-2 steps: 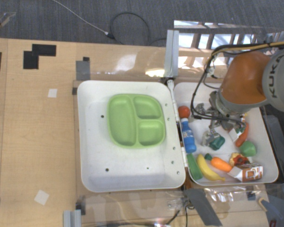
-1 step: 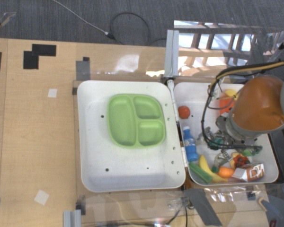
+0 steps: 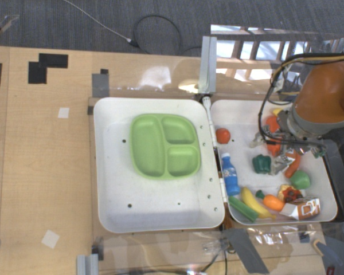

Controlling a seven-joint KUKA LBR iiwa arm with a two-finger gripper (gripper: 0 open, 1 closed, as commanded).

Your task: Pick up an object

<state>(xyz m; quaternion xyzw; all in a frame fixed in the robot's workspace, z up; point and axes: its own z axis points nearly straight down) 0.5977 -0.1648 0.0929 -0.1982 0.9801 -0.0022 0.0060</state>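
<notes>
wooden surface (image 3: 40, 153), two white bins; jaws (image 3: 284, 159) low in the right bin (image 3: 329, 211) beside a green toy (image 3: 262, 164), their opening hidden; left bin (image 3: 112, 211) holds a green tray (image 3: 163, 146).

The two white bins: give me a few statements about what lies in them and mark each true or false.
1. The green three-compartment plastic plate lies in the left white bin. True.
2. The blue plastic bottle with the white label lies in the left bin. False: it lies in the right white bin, along its left wall.
3. The yellow toy banana lies on the plate. False: it lies in the right bin.
4. The small red ball lies in the right bin. True.
</notes>
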